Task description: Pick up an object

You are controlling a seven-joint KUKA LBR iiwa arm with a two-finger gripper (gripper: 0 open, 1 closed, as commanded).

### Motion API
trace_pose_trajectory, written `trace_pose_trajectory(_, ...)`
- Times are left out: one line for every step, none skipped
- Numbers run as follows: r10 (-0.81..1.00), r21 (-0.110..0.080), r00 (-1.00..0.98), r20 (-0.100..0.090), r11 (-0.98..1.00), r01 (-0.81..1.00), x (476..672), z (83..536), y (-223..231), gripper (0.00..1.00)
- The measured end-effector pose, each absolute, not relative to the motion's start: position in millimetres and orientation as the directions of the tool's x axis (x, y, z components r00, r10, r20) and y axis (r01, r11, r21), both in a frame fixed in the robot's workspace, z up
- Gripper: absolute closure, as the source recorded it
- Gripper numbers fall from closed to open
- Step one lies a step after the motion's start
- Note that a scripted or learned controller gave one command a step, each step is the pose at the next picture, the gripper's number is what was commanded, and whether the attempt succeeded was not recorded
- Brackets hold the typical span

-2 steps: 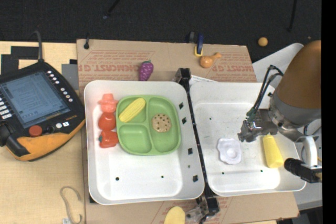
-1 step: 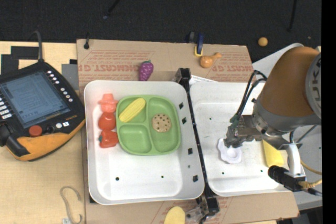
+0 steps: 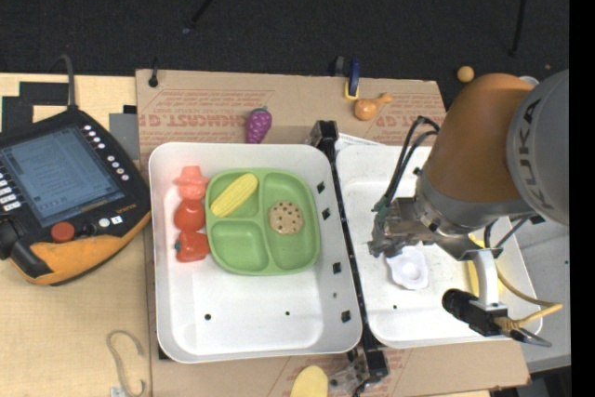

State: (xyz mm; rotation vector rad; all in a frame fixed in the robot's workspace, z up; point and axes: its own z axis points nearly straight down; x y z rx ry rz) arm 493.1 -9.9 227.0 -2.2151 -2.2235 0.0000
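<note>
Right of green plate (image 3: 263, 242): camera view, my gripper (image 3: 396, 246) hangs low in the right bin (image 3: 372, 172), just over a white object (image 3: 409, 272).
Task thing: white object, well right of green plate, alone on the bin floor. I judge the arm is lined up on it for that reason.
Gripper state: I cannot tell, the wrist covers it.
On green plate: corn (image 3: 231, 193) and cookie (image 3: 285, 218), one compartment each; harder picks, I'd guess.
Left of green plate: red toys (image 3: 190, 217), just beside its rim.
Hidden: white object partly under the wrist, shape unclear; touching or apart, I can't say.
</note>
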Motion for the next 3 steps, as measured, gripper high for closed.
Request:
trace_pose_trajectory(1.0, -0.005, -0.003, 0.002, 0.003, 1.0, 476.8, 221.5, 39.5, 1.0)
trace_pose_trajectory(1.0, -0.003, -0.003, 0.001, 0.003, 1.0, 486.3, 231.8, 75.0, 1.0)
trace_pose_trajectory(1.0, -0.003, 0.0, 0.0, 0.0, 1.0, 483.1, 236.1, 76.8, 1.0)
